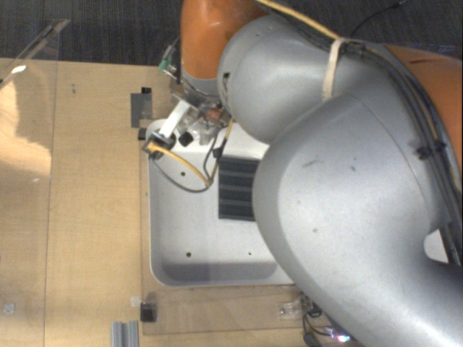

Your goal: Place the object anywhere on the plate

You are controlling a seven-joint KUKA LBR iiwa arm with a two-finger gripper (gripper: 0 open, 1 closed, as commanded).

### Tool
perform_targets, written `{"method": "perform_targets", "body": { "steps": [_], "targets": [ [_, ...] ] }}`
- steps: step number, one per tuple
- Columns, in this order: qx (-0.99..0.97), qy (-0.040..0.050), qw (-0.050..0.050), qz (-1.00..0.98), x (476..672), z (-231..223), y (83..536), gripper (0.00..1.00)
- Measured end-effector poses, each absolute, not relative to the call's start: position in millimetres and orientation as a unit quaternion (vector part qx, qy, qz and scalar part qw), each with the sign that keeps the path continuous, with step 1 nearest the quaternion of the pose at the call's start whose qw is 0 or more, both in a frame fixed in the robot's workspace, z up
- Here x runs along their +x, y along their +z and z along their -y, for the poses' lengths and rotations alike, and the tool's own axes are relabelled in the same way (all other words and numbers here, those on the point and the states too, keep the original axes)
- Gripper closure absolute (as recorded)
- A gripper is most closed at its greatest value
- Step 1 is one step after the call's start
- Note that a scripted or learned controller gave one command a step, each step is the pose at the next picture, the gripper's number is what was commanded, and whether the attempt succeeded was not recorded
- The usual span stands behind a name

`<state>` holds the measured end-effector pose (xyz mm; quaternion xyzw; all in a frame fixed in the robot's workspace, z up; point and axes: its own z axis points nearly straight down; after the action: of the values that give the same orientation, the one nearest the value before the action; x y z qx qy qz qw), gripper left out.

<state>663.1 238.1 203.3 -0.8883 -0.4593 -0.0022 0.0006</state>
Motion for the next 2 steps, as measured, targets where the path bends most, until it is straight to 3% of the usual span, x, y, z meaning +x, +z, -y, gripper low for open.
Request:
{"method": "perform_targets", "body": {
  "steps": [1,2],
  "targets": [
    [-0.887,-0.0036,0.001,0.463,663.4,-240.3,214.4,1.00],
    [-0.771,-0.0002,0.001,0.636,566.4,-234.5,143.7,1.00]
  ]
}}
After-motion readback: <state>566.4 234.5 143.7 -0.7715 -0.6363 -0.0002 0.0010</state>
